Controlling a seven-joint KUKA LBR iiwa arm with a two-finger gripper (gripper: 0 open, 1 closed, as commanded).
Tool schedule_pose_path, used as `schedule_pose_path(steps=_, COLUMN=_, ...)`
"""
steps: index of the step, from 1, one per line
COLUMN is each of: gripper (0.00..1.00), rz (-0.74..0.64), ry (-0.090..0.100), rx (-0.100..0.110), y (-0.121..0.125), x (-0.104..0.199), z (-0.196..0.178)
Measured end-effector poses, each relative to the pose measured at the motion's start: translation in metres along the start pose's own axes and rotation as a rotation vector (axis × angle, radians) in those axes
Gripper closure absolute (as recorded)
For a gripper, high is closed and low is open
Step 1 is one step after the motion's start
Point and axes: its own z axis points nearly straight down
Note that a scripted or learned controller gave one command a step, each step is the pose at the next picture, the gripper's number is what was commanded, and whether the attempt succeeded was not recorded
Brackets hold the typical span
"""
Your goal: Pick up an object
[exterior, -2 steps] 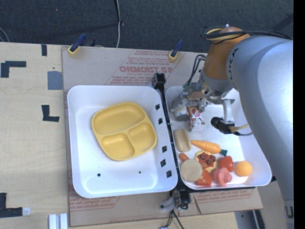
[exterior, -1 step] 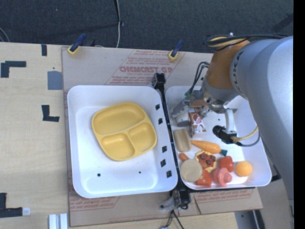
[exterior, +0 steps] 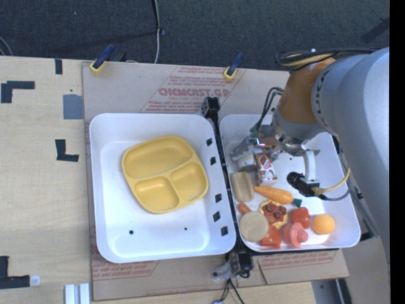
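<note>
My gripper (exterior: 255, 151) hangs low over the upper left part of the right bin (exterior: 342, 170), with the grey arm and its orange band (exterior: 302, 94) above it. A red and white packet (exterior: 266, 168) lies right under the gripper; whether it is touched is unclear. Below it in the same bin lie a tan bread piece (exterior: 242, 185), an orange carrot (exterior: 273, 194), a pizza slice (exterior: 274, 211), a round beige disc (exterior: 254, 225), a red tomato (exterior: 299, 217), a pink piece (exterior: 295, 234) and an orange fruit (exterior: 323, 223).
The left bin (exterior: 107, 233) holds a yellow divided plate (exterior: 164, 173). A black divider strip (exterior: 215, 163) runs between the bins. Clamps (exterior: 101, 60) sit at the cardboard's back edge. A yellow cable (exterior: 338, 189) loops near the wrist.
</note>
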Motion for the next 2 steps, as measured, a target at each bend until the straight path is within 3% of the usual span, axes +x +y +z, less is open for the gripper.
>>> schedule_pose_path(steps=1, gripper=0.00, rz=0.002, ry=-0.001, rx=-0.002, y=-0.041, x=-0.019, z=-0.001)
schedule_pose_path(steps=2, gripper=1.00, rz=-0.001, ry=0.000, rx=-0.003, y=-0.039, x=-0.018, z=-0.012)
